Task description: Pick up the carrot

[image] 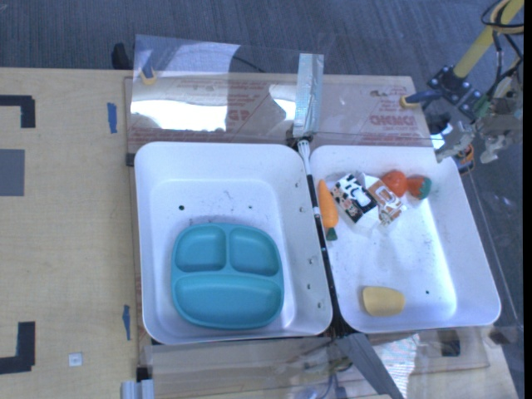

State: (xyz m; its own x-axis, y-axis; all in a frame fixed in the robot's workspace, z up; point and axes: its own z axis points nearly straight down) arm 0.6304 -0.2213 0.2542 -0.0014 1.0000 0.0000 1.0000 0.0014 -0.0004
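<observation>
Lying nearest: pale yellow rounded block, well below slim orange carrot leaning against right white bin's left wall. Gripper hovering up-right of carrot; clench state unclear.

Gripper at the view's upper right edge, arm reaching in from the right

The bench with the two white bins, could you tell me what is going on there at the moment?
A robot arm is set to pick up the carrot, which lies untouched at the left edge of the right bin, beside small toys and a yellow piece. The gripper sits above that bin's far right corner, well away from the carrot. The left bin holds a teal divided plate.
</observation>
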